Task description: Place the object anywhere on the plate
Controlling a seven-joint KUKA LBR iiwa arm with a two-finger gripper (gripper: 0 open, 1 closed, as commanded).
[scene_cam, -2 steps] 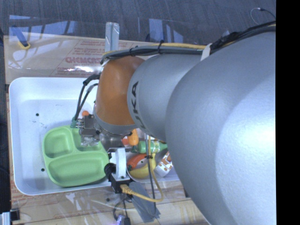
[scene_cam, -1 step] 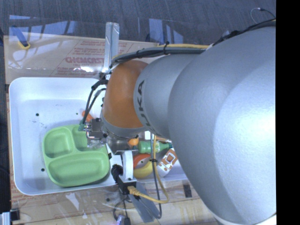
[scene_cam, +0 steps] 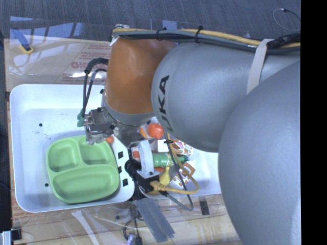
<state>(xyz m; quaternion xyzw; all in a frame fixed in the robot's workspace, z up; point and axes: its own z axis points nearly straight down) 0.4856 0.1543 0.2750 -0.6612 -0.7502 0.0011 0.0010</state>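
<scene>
step: looks like pick phase, plate (scene_cam: 82, 170) bare in left bin (scene_cam: 25, 116) | object: candidates (orange ball (scene_cam: 156, 131), green piece (scene_cam: 162, 160)) lie in right bin under arm (scene_cam: 204, 101), which one unclear | gripper: state cannot tell | next: secure object, carry left over plate | surface: wooden bench (scene_cam: 51, 55), grey carpet (scene_cam: 153, 4) beyond
</scene>
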